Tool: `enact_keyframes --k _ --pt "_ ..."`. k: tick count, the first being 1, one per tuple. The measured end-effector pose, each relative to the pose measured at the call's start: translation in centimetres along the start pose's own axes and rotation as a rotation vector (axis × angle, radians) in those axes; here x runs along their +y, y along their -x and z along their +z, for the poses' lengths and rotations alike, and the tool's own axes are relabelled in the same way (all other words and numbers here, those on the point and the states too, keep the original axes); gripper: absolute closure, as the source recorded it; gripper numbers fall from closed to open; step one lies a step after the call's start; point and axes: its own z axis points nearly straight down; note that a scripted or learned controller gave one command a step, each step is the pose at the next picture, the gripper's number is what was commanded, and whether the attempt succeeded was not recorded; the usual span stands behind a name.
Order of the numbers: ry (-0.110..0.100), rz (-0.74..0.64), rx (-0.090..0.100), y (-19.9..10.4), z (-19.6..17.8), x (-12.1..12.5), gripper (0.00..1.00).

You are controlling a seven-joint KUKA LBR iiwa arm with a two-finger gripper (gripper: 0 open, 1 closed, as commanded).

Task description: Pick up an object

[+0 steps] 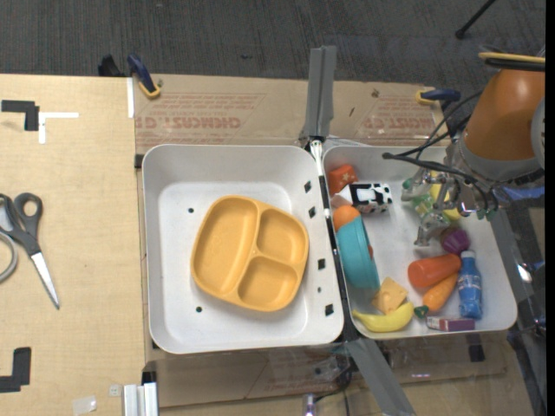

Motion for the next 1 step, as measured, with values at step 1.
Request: enact_keyframes --k 1 --pt "-0.002 -0.003 -0.007 0.22 -1.14 0.04 1.0"
